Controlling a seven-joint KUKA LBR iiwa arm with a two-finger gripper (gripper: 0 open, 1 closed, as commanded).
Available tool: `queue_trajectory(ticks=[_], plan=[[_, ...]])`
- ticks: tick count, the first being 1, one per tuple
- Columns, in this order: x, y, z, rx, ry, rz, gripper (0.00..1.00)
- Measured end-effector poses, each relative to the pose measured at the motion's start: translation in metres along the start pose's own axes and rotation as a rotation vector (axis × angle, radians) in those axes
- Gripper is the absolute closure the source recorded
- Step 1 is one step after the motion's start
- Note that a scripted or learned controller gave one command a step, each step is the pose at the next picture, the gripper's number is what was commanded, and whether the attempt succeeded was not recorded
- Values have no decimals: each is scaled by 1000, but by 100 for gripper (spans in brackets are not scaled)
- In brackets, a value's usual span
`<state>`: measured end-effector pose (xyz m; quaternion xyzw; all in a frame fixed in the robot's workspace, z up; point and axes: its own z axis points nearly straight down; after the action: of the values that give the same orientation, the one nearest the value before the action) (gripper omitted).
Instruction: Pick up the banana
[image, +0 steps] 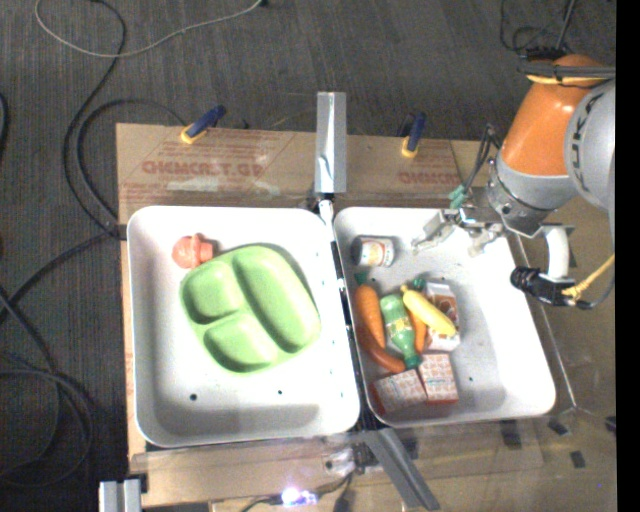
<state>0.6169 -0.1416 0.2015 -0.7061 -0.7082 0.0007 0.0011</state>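
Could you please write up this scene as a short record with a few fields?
arm: end effector over the upper part of the right bin, holding nothing
target: banana lying in the right bin, untouched
beside target: green bottle and carrot to its left, small cartons below, can above left
left bin: green divided plate, a reddish object at its upper left
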Motion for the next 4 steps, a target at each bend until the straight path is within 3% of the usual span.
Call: queue_trajectory(ticks=[1, 2, 3, 4], plan=[[1, 0, -8, 2, 1, -1, 100], [1, 0, -8, 2, 1, -1, 0], [7, -31, 29, 0, -2, -65, 0], [-24, -36, 112, -14, -4, -147, 0]])
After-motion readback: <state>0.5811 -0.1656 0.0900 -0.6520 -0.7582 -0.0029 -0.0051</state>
